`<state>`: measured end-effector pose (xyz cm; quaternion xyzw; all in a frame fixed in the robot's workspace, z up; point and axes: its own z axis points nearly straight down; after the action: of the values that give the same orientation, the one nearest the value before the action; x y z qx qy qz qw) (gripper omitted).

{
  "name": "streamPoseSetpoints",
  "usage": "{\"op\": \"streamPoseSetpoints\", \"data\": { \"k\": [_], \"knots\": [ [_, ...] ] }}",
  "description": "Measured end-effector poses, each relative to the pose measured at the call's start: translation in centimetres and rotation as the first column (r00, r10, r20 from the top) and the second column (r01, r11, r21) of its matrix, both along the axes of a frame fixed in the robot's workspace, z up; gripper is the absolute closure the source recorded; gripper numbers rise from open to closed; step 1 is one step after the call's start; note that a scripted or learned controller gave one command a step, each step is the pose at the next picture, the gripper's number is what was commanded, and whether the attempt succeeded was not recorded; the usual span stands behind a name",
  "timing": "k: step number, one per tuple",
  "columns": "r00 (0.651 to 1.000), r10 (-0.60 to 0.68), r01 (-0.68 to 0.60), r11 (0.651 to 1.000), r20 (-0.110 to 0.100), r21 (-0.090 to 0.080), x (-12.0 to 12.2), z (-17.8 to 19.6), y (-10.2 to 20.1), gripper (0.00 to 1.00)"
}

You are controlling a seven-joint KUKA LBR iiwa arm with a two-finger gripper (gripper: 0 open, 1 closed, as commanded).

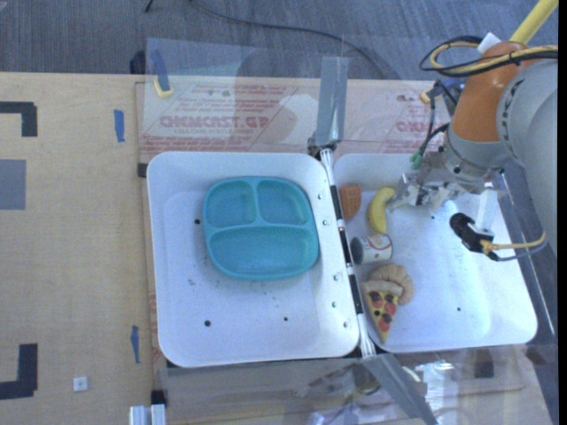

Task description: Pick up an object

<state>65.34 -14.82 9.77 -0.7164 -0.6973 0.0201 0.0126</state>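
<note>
Bench (pixel 71 237): tan board surface, with blue tape marks and black corner marks at its left side.

Left bin (pixel 168 326): white, shallow. A teal divided plate (pixel 261 227) lies flat in its upper middle, two small compartments toward the far side, one large compartment toward the near side.

Right bin (pixel 478 317): white, shallow, touching the left bin along the centre divider. All small items sit in its left part.

Arm (pixel 532 104): enters from the right, grey body with the orange band (pixel 483 96) above the wrist. The wrist is bent down toward the far-left part of the right bin. Black and yellow cables loop above the band and another trails down to the right of the wrist.

Gripper (pixel 416 193): low over the right bin, just right of the banana. Whether it is parted or closed cannot be made out; nothing visible between the fingers.

Pizza slice (pixel 383 306): toy, near edge of the item cluster, tip pointing toward the near side, crust (pixel 394 278) at its far end.

Banana (pixel 381 209): yellow, in the far-left part of the right bin. Long axis roughly far to near, slightly curved, upper end tilted right toward the gripper.

Orange block (pixel 352 201): just left of the banana, by the divider.

Cup (pixel 374 249): small, white, lying between banana and pizza slice.
</note>
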Motion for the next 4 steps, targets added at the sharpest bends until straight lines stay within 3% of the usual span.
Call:
{"op": "streamPoseSetpoints", "data": {
  "k": [1, 2, 3, 4],
  "knots": [
    [0.997, 0.072, -0.072, 0.997, -0.006, 0.001, 0.2, -0.9, 0.5, 0.0],
    [0.998, 0.07, -0.07, 0.998, -0.007, -0.008, 0.1, -0.1, -0.2, 1.0],
    [0.997, 0.071, -0.071, 0.997, -0.008, -0.006, 0.1, -0.1, -0.1, 0.0],
    [0.997, -0.078, 0.078, 0.997, 0.001, 0.016, 0.6, -0.8, -0.6, 0.0]
  ]
}}
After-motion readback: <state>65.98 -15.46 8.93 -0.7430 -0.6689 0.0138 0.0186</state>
